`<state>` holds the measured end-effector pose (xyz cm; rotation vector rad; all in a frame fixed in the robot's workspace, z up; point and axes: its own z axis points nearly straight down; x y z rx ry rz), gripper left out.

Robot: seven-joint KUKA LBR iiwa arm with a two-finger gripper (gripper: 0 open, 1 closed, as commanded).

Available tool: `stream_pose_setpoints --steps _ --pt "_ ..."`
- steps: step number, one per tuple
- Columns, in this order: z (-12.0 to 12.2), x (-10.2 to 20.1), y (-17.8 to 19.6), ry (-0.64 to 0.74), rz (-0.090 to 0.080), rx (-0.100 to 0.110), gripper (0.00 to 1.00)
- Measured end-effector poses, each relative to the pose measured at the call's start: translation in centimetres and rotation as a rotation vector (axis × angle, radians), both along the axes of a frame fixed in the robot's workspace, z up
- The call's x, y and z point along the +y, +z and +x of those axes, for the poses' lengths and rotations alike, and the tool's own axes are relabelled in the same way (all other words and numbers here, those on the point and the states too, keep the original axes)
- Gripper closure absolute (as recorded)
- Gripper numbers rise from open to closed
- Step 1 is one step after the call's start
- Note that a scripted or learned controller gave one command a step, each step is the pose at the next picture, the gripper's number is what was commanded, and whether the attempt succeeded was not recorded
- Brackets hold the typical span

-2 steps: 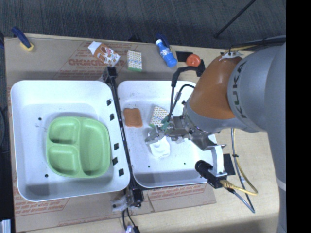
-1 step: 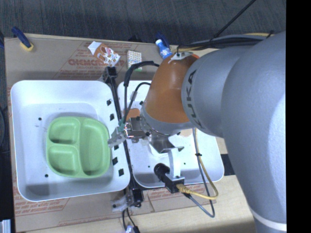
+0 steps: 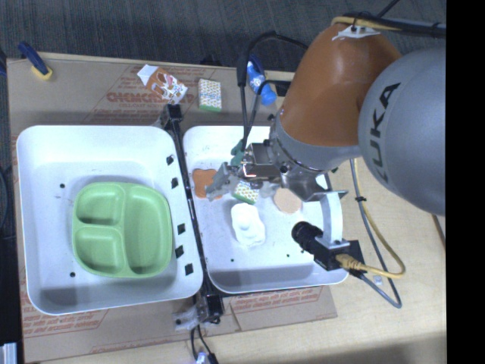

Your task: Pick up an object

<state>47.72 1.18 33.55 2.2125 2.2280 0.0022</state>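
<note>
Camera view: arm low in the right bin [image 3: 333, 273], nothing lifted yet.
Gripper [image 3: 227, 179] sits at the bin's left side over an orange piece [image 3: 203, 180]; can't tell how far the jaws are parted or whether anything is between them. Candidates on the bin floor: white lump [image 3: 247, 224], tan round piece [image 3: 287, 202], green-white item [image 3: 244, 193]. Green divided plate [image 3: 121, 229] in the left bin [image 3: 30, 203]. Grasp and lift remain, I judge.
</note>
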Motion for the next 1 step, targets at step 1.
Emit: stream_pose_setpoints --steps 1 --pt "-0.05 -3.08 3.01 -0.002 0.001 0.001 0.0"
